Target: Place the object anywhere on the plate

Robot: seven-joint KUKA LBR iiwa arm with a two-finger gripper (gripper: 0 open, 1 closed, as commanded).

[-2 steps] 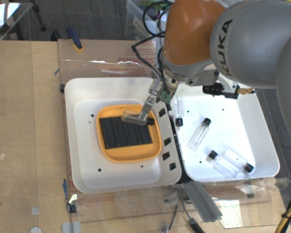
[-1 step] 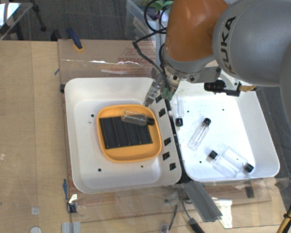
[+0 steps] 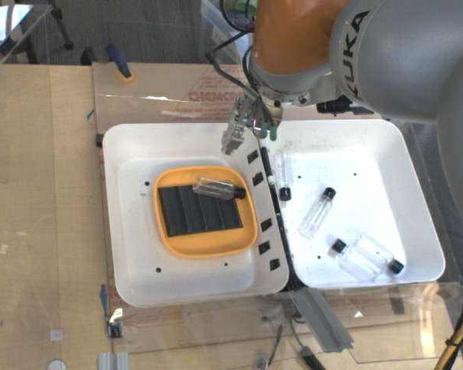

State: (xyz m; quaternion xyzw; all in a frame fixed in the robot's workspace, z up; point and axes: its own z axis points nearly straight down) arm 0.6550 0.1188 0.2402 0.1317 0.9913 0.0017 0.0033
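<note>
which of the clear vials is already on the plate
The vial lying on its side across the dark insert of the orange plate in the left bin. The other vials, like this one, lie in the right bin.

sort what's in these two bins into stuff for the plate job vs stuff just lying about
For the job:
- orange plate
- vial on the plate
- gripper

Just lying about:
- clear vials in the right bin
- blue clip on the bench
</note>
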